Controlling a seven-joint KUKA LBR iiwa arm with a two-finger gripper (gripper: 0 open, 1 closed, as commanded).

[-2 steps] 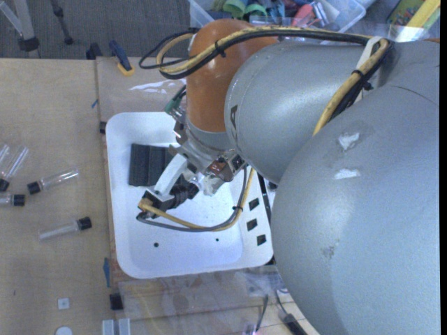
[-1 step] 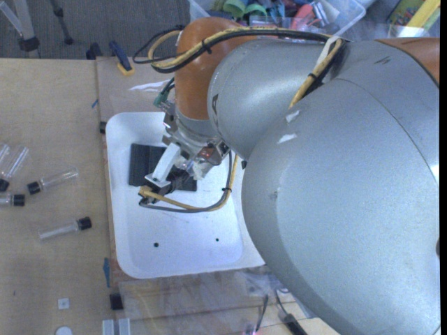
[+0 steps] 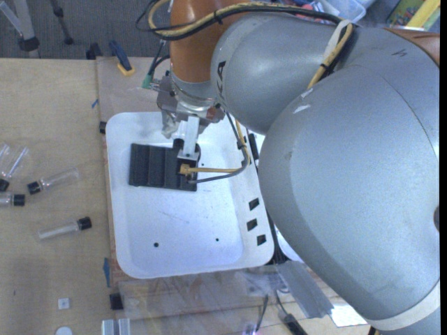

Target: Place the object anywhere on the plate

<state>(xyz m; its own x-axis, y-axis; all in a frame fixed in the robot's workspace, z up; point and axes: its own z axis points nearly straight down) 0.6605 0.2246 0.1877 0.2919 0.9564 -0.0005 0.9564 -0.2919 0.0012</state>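
Observation:
A flat black ribbed slab (image 3: 155, 166) lies on the floor of the left white bin (image 3: 181, 257), in its far-left part. My gripper (image 3: 172, 127) hangs under the orange wrist band, over the far middle of this bin. It is just beyond the slab's far-right corner. The view does not show anything held in the gripper. The arm's grey body hides most of the right bin and whatever lies there.
Several clear vials with black caps (image 3: 63, 227) lie on the wooden bench left of the bin. A blue clamp (image 3: 124, 63) sits at the bench's far edge. Two small dark specks (image 3: 156, 243) mark the bin floor near its front.

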